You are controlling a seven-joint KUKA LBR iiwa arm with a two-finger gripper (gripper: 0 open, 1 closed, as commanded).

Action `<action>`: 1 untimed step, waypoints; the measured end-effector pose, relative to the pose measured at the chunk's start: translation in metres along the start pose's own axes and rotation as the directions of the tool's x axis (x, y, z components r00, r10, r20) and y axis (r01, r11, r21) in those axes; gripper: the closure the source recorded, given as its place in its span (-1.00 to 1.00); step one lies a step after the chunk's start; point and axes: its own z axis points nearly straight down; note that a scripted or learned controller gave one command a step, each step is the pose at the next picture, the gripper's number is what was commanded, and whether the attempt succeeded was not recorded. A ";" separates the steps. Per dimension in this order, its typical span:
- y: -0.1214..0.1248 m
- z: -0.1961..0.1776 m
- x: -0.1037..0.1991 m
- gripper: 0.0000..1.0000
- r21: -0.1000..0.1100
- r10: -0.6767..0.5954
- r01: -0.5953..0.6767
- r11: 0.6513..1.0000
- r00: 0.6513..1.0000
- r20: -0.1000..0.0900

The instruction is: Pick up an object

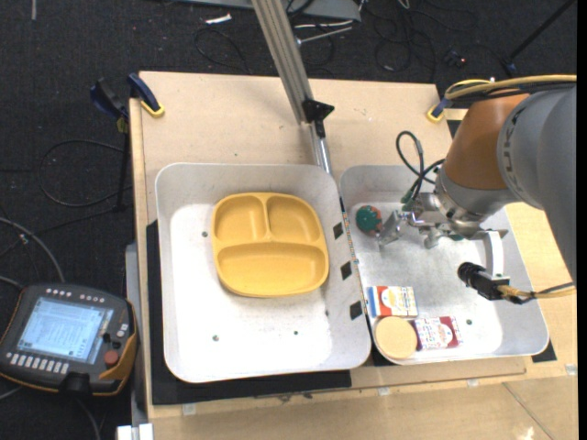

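Beside gripper point(404, 225), round teal ball point(368, 216)

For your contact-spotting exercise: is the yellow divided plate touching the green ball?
Apart. The camera view shows the yellow divided plate in the left bin and the green ball in the right bin, with both bin rims between them.

Two shallow white bins sit side by side: the right bin point(518, 333) under the gripper point(404, 225), the left bin point(183, 337) well left of it. One yellow divided plate point(271, 244), one green ball point(369, 216) just left of the gripper, two small cartons point(392, 299) point(436, 332) and one round tan lid point(397, 336) below it.
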 end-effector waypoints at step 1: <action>0.002 -0.014 0.000 1.00 -0.007 0.000 0.000 1.000 1.000 0.001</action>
